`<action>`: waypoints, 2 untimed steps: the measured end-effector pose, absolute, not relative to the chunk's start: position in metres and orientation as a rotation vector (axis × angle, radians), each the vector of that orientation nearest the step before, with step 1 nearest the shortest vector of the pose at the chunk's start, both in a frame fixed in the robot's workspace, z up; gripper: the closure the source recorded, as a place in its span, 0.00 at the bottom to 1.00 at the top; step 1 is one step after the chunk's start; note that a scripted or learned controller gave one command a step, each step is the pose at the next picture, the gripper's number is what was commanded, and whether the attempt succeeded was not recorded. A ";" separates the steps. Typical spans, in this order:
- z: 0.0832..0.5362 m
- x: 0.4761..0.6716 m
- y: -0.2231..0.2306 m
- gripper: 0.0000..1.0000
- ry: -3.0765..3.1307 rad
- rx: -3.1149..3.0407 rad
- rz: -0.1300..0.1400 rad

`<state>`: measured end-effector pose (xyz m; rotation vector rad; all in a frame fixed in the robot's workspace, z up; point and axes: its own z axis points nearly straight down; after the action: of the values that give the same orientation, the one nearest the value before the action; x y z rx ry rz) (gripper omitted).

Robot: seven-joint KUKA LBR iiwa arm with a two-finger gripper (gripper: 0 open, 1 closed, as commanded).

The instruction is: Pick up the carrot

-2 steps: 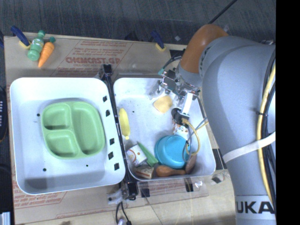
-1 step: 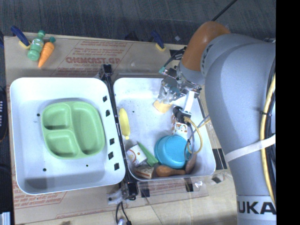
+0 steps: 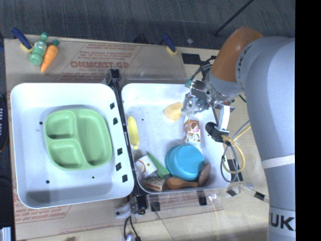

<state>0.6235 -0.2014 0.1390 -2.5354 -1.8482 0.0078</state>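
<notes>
Left bin (image 3: 20, 134) had a green tray (image 3: 77, 137) sitting in it. Right bin (image 3: 150, 92) was cluttered: blue bowl (image 3: 184, 162), banana (image 3: 132, 130), a yellow wedge (image 3: 173, 111), small carton (image 3: 192, 130). A green bottle (image 3: 37, 51) lay on the bench (image 3: 100, 59).

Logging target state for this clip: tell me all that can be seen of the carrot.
The carrot is a small orange toy, plastic by its look, with a green top. It lies outside both bins on the brown board at the view's upper left, tilted, green end up and to the right. A green bottle-like toy lies against its left side. The gripper is far off, over the right bin.
</notes>
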 end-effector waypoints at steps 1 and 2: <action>0.197 0.611 -0.118 1.00 -1.723 -2.624 0.002; 0.199 0.599 -0.175 1.00 -2.147 -2.285 0.013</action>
<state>0.5992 -0.1749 0.1986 -2.2854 -2.1469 0.0128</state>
